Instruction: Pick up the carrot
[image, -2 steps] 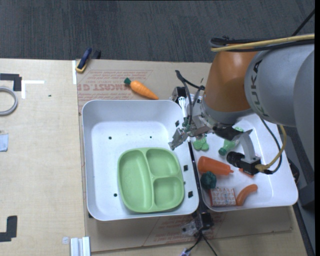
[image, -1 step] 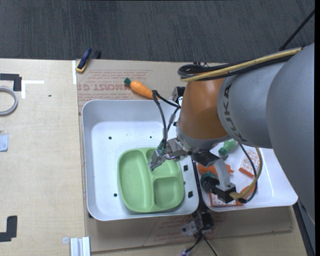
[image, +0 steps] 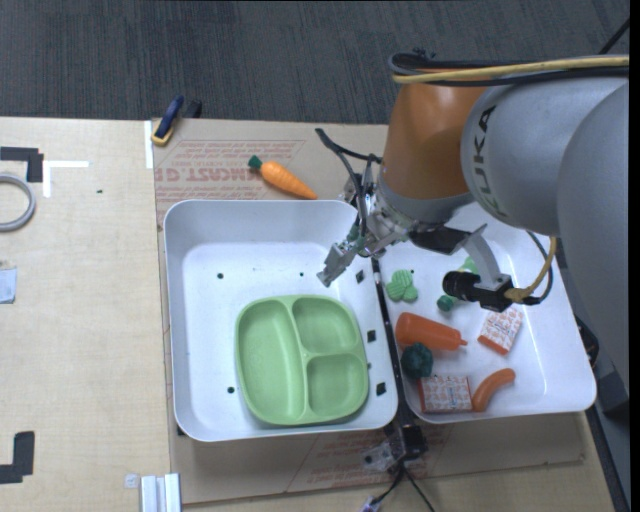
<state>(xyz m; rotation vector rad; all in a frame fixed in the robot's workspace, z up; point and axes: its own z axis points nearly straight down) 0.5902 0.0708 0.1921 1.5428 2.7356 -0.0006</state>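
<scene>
The carrot (image: 283, 178), orange with a green top at its left end, lies on the brown cardboard just beyond the far rim of the left bin (image: 190, 300), outside both bins. My gripper (image: 338, 262) hangs over the far right corner of the left bin, close to the wall between the bins. It is below and to the right of the carrot, well apart from it. No object shows at the gripper's tip. The grey arm with its orange band (image: 430, 130) covers the far part of the right bin (image: 560, 380).
A green divided plate (image: 302, 358) lies in the left bin. The right bin holds several toys: an orange-red tapered piece (image: 430, 331), a green piece (image: 403, 286), a dark green one (image: 417, 358), two small boxes (image: 446, 393) and a sausage (image: 493, 389).
</scene>
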